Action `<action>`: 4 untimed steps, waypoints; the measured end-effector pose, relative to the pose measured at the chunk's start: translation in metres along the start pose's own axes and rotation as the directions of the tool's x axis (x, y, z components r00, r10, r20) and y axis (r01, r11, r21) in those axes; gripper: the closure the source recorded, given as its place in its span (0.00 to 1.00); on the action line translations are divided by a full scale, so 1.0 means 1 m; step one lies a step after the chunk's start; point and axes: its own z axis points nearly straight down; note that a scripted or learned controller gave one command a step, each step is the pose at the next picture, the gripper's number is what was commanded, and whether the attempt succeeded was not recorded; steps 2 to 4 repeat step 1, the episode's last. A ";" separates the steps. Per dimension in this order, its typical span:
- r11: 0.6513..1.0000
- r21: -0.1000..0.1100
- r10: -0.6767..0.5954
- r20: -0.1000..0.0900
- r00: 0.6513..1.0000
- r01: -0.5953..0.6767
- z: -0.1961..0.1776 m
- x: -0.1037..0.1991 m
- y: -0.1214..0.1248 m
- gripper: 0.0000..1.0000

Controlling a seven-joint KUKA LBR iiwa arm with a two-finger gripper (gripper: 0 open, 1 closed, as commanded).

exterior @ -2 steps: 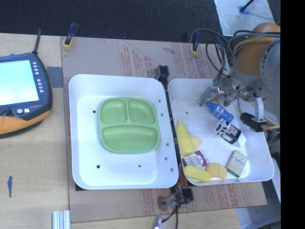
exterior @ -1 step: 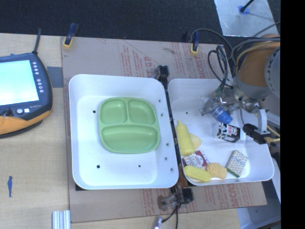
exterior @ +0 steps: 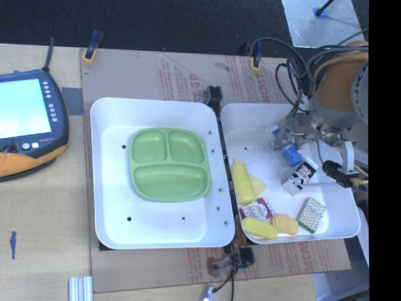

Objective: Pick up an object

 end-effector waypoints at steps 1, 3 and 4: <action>1.000 -0.004 0.001 -0.003 1.000 -0.001 -0.091 0.084 -0.007 1.00; 1.000 -0.004 0.001 -0.003 1.000 -0.001 -0.091 0.084 -0.007 1.00; 1.000 -0.004 0.001 -0.003 1.000 -0.001 -0.091 0.084 -0.007 1.00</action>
